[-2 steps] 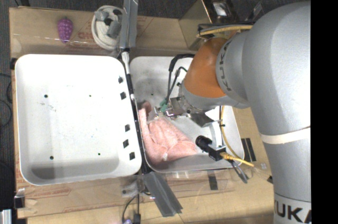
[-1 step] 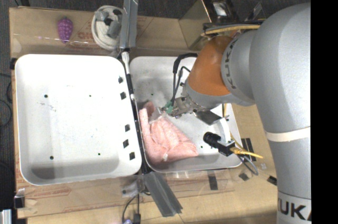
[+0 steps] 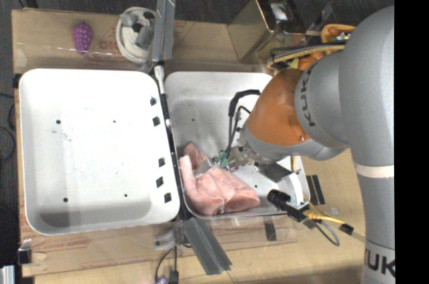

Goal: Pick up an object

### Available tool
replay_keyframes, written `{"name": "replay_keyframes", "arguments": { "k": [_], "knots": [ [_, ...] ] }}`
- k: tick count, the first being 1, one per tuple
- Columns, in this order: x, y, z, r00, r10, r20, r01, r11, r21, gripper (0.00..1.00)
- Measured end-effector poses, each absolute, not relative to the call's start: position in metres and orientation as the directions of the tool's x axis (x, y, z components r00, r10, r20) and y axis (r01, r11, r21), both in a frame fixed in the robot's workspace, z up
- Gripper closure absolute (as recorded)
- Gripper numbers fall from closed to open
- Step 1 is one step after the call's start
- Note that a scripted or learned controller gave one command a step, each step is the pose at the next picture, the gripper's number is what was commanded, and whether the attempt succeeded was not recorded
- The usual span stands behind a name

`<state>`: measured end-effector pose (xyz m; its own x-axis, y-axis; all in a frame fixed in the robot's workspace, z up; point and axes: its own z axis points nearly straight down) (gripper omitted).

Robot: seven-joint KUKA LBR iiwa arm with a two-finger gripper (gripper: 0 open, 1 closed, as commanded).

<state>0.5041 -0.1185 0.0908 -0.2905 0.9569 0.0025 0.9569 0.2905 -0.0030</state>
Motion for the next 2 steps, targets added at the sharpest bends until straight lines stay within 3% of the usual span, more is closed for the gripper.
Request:
{"name": "replay_keyframes", "arguments": {
  "k": [1, 2],
  "knots": [
    [0.5048, -0.1182, 0.0996, -0.294, 0.956, 0.004, 0.956, 0.294, -0.005, 1.00],
    [0.5048, -0.1184, 0.0996, -0.294, 0.956, 0.003, 0.956, 0.294, -0.004, 0.00]
  ]
}}
